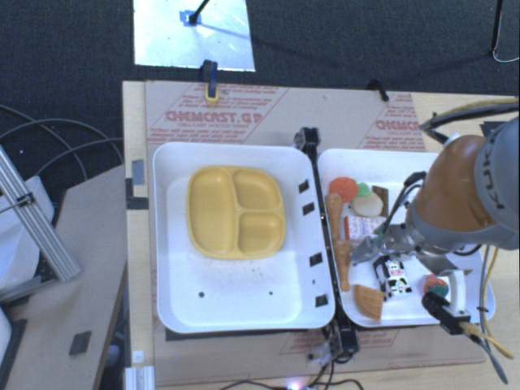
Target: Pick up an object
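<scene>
Over the right bin (487, 319), the fingers (388, 268) hang just above a black-and-white toy (396, 277), their spread hidden.

Illumination even and moderately bright, from overhead. The left white bin (244, 315) reads near-overexposed, its surface detail washed out. A reflective metal sheet (193, 23) beyond that bin shows pale glare. Shadows are soft and short beneath the yellow divided plate (236, 212). Overall image slightly soft and grainy; dark carpet noisy.
</scene>
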`<state>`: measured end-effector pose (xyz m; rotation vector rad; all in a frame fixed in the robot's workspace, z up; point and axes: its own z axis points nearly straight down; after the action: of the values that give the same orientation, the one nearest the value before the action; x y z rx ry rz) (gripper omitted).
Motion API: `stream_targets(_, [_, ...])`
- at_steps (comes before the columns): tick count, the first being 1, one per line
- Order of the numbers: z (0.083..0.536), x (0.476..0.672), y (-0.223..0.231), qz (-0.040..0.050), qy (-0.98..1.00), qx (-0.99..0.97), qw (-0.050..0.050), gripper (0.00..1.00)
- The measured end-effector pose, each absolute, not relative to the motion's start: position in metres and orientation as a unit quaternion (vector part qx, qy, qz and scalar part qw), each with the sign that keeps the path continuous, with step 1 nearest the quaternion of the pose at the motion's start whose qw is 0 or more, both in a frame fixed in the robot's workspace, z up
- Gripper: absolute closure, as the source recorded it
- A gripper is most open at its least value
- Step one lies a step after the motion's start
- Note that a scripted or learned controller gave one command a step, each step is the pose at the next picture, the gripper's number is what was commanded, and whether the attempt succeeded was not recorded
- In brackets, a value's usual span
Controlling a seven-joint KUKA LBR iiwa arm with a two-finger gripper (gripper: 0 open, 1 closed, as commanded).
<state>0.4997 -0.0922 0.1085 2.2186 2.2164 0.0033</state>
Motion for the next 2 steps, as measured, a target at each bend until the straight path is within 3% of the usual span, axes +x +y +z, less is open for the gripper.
stream_targets(1, [0.125,0.503,-0.094,0.0036,0.706,0.708,0.011,1.0])
stream_targets(2, [0.187,0.488,0.008,0.0024,0.711,0.703,0.001,1.0])
